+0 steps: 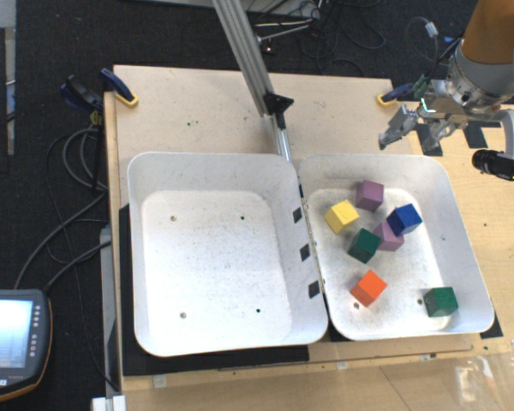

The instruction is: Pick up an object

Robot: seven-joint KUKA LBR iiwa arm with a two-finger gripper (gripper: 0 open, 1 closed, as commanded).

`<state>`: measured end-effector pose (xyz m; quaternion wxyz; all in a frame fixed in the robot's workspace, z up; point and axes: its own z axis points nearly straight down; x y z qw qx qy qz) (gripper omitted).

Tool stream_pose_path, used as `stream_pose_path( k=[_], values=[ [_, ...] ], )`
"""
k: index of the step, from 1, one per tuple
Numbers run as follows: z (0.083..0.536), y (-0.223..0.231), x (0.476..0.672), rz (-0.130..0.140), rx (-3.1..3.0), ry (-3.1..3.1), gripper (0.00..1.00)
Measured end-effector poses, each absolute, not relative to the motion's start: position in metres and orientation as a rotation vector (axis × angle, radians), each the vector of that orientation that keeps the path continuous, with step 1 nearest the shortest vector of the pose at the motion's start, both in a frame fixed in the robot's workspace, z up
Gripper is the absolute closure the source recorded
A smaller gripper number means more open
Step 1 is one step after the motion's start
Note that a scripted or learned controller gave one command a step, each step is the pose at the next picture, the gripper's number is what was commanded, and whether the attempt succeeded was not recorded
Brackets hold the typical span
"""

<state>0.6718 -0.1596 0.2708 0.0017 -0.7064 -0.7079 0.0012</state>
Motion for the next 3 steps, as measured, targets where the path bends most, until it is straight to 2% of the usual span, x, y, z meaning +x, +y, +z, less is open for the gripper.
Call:
stream_pose_path(
  k=[1,2,3],
  values=[
    [0.274,-0.159,0.672,0.001,-2.218,-2.226,0.00],
    [0.212,-0.165,0.669,0.006,-2.219,-2.218,0.00],
    [0.154,-0.158,0.677,0.005,-2.215,-2.222,0.00]
  ],
)
